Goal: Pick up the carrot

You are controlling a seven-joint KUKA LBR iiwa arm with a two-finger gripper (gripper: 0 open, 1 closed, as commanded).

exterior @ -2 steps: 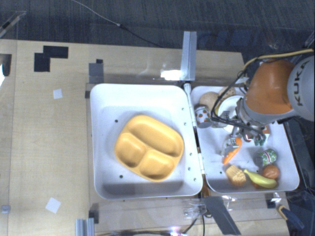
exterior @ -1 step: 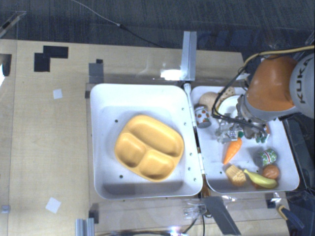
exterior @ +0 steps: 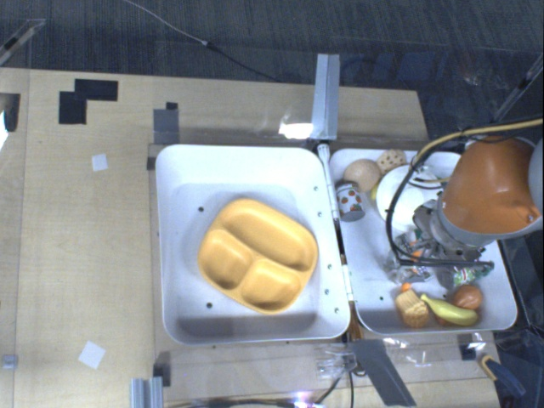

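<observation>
In the right-hand shallow white plastic bin (exterior: 371, 308), the two-finger gripper (exterior: 422, 266) is hanging low over the bin floor under the arm's grey wrist and orange band (exterior: 491, 187). The gripper's tip is mostly lost in clutter and shadow, so I cannot tell whether it is spread or closed, nor whether anything is sitting in it. A small patch of orange is showing right at the tip, too small to identify.

Just near of the gripper, the small orange carrot piece (exterior: 407, 294) is lying on the bin floor, touching the far edge of a tan, crumbly bread-like chunk (exterior: 416, 312). To the right of that chunk a yellow toy banana (exterior: 450, 311) is lying across the near right corner, and a reddish-brown round onion-like item (exterior: 467, 296) is sitting just beyond the banana.

At the far end of the same bin, a white round bowl or plate (exterior: 399, 192) is partly covered by the arm. Left of it a beige egg-shaped ball (exterior: 361, 175) is resting, with a tan spotted ball (exterior: 391, 160) at the far wall and a small patterned can-like object (exterior: 349, 201) close to the bin's left wall.

The left-hand white bin (exterior: 178, 313) is holding a large yellow moulded tray with three compartments (exterior: 257, 253), lying near its middle. Both bins are resting on the pale wooden tabletop (exterior: 76, 262).
</observation>
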